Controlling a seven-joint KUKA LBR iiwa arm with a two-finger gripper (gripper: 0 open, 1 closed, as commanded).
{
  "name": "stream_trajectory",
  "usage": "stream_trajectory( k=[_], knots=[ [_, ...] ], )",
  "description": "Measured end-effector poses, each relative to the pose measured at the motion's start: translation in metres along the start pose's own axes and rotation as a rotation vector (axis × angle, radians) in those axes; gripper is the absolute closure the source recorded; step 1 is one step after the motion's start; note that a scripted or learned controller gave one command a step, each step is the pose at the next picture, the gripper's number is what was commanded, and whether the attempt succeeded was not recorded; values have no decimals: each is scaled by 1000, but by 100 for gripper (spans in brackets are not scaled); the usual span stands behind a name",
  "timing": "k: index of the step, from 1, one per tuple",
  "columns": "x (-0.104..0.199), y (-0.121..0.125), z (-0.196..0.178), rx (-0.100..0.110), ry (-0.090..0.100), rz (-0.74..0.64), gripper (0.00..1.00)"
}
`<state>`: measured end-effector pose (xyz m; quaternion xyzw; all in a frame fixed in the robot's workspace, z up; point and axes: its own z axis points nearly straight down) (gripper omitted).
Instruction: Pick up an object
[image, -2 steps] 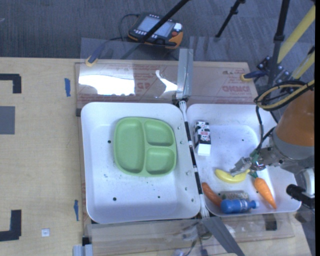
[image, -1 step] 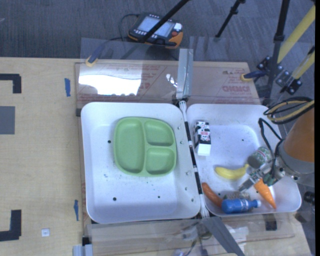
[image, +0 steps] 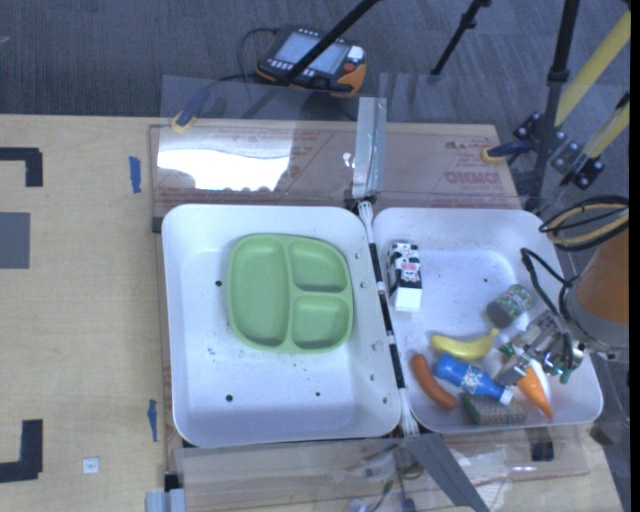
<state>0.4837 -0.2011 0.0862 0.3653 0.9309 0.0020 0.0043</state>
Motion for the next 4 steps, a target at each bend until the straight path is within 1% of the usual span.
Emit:
stream_trajectory(
  k=[1,2,3,4],
  knots=[
    [-2,1,-8,-3,-2,3,100],
    [-21,-11,-109,8,5,264,100],
    [-21,-11,-109,7,5,264,0],
    [-44,12,-4,6,8,20,0]
  ],
)
